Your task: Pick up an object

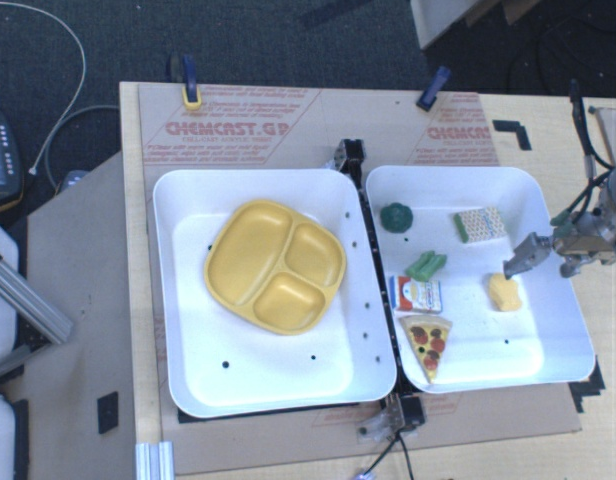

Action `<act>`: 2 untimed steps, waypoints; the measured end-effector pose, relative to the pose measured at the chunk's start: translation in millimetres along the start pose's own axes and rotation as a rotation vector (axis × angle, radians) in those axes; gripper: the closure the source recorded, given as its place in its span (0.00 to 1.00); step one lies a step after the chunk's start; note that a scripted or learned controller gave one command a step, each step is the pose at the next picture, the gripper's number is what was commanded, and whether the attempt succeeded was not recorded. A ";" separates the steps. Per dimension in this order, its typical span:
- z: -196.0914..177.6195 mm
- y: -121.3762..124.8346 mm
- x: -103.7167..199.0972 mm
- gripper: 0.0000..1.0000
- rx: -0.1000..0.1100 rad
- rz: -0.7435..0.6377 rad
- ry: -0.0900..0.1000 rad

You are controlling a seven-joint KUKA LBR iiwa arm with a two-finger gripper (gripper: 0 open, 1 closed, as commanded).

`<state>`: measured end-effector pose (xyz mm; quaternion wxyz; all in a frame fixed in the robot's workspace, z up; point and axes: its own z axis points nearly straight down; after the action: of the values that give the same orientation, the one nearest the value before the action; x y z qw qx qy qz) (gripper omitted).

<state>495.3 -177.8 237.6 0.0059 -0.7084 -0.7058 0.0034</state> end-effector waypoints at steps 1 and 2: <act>-5.3 2.3 0.5 0.00 -0.011 -0.004 -0.003; 47.9 -7.1 3.7 0.00 -0.005 -0.004 0.000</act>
<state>487.6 -173.9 189.8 0.0041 -0.7071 -0.7071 0.0019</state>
